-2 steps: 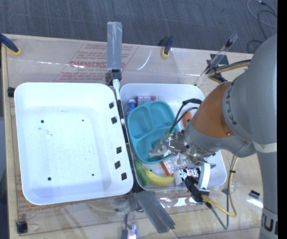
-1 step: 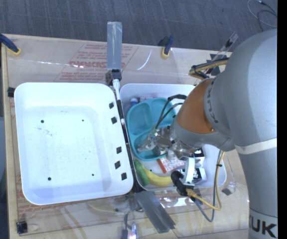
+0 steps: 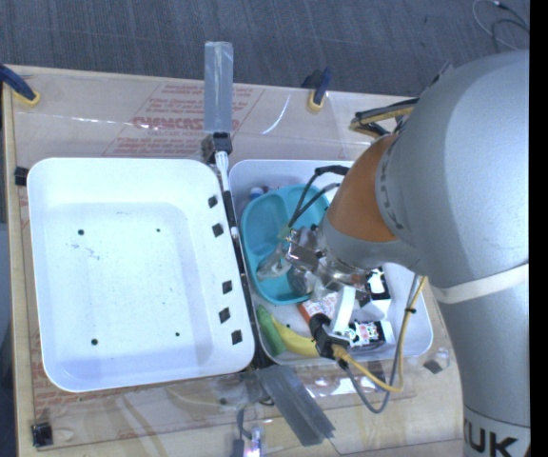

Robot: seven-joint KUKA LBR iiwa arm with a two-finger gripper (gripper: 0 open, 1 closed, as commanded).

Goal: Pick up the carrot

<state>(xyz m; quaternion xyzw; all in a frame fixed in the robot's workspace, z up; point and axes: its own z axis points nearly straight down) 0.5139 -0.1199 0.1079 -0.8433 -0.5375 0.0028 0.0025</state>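
The arm (image 3: 464, 188) comes in from the right, big grey body bent down, orange band (image 3: 360, 203) showing just above the wrist. The pincer (image 3: 317, 293) hangs low at its tip, pointing down and to the left, cables looping beside it.

Arm base (image 3: 498, 441): white letters "UK" on my grey housing, the rest cut off at the frame's bottom edge.
Bench sheet (image 3: 174, 112): red print behind my bins, too faint and slanted for me to read.
Black-and-white tags (image 3: 369, 331): patterned markers by my wrist, no legible words.
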